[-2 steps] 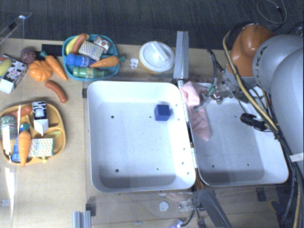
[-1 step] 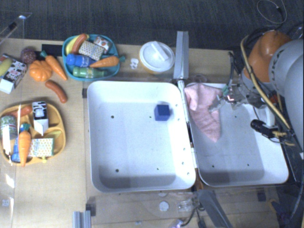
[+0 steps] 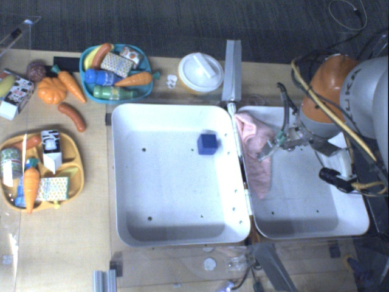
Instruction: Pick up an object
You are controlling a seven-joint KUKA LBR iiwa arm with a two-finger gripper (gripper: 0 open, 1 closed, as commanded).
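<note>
The arm [image 3: 358,96] runs off the right edge, so its base is cut away. It covers the far right corner of the right bin [image 3: 304,218], and cables [image 3: 340,181] cross that bin's right rim. The gripper [image 3: 271,146] is small and dark against the pink cloth [image 3: 255,157]; how its jaws stand cannot be told. The cloth hides the right bin's left wall. On the desk [image 3: 91,224], the yellow tray [image 3: 76,163] is cut by the left edge, and its packets [image 3: 51,187] are too small to read
</note>
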